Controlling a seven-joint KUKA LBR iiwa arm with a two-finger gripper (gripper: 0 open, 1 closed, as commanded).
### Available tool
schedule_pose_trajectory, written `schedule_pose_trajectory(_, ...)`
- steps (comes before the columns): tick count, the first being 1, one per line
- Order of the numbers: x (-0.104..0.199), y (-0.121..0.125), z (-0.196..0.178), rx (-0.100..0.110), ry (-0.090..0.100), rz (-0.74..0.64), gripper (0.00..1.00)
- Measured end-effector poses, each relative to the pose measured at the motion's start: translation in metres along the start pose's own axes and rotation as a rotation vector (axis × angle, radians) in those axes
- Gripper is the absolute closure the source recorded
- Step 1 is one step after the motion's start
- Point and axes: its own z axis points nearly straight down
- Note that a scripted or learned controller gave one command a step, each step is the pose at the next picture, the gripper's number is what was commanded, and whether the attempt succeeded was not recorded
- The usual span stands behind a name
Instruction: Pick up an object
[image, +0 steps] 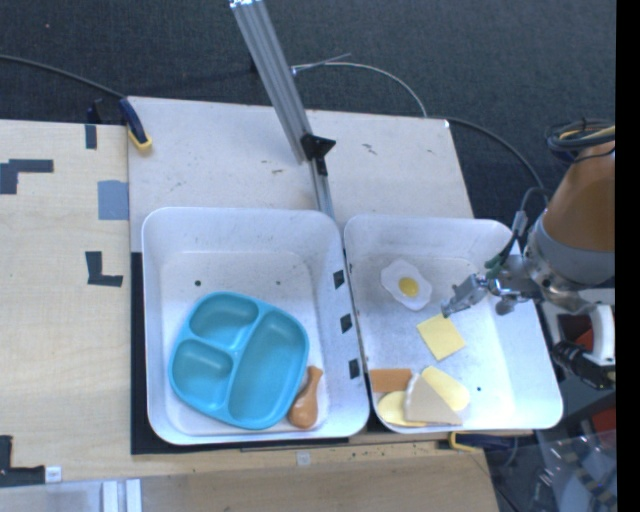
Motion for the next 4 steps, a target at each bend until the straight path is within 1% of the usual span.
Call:
schedule_pose_trajectory(1,-0.003,0.033,-0.004,0.005,0.001,-0.001,0.00)
schedule_pose_trajectory(2,-0.002,0.047,0.064,0.014,0.002,-0.001,0.00)
schedule_pose_trajectory(3,-0.001,0.005,0.133,0.011,0.001,0.003,0.00)
schedule_pose_trajectory(4,0.001,0.028,0.020,0.000,0.000,-0.001,0.00)
